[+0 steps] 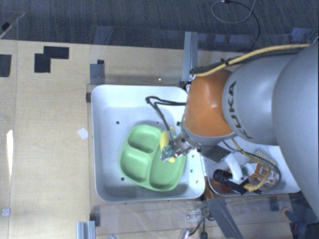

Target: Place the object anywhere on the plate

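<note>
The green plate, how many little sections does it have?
3. The plate has one section at the upper left, one at the lower left, and a long one on the right under the gripper, which may hide part of it.

1. The place is a robotics lab or test cell, not a home.
2. An industrial KUKA arm [259, 98], grey with an orange band, fills the 3 o'clock side.
3. A pale wooden bench [45, 148] carries black marker patches [50, 58] toward 10 o'clock.
4. Metal brackets [97, 71] fix a shallow white bin [107, 133] near centre.
5. A loose cable [239, 9] lies on dark carpet [124, 9] at 12 o'clock.
</note>
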Action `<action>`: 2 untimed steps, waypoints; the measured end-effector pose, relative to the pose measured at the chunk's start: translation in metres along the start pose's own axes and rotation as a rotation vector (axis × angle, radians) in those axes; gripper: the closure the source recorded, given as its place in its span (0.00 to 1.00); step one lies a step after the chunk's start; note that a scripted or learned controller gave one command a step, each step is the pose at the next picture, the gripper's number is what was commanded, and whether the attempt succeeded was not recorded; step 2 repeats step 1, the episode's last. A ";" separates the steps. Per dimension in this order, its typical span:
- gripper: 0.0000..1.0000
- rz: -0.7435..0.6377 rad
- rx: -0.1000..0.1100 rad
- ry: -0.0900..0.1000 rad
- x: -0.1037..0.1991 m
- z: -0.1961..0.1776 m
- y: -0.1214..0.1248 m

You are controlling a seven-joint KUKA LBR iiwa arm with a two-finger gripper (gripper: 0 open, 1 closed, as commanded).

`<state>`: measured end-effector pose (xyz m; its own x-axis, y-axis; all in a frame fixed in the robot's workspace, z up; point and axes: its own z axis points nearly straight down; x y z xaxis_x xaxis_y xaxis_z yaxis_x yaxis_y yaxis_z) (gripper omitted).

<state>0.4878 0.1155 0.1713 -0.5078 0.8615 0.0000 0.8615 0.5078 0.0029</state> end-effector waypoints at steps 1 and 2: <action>0.00 0.000 0.000 0.000 0.000 0.000 0.000; 0.00 0.000 0.000 0.000 0.000 0.000 0.000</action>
